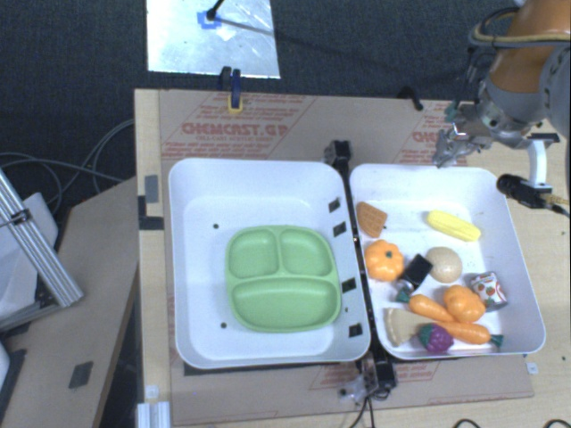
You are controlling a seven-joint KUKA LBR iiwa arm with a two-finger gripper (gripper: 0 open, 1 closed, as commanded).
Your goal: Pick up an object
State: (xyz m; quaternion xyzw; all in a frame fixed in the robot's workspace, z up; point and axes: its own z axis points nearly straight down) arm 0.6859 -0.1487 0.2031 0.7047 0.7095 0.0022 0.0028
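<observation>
The right bin holds several toy foods: a yellow corn cob, a brown wedge, a small orange pumpkin, a beige ball, an orange fruit, two carrots, a purple grape bunch and a small printed carton. My gripper hangs above the bin's far rim, behind the corn and well apart from every object. Nothing shows in it.
The left bin carries a green divided plate. A black divider with clips runs between the bins. A black bracket juts over the right bin's far right corner. A blue-yellow clamp stands at the bench's back.
</observation>
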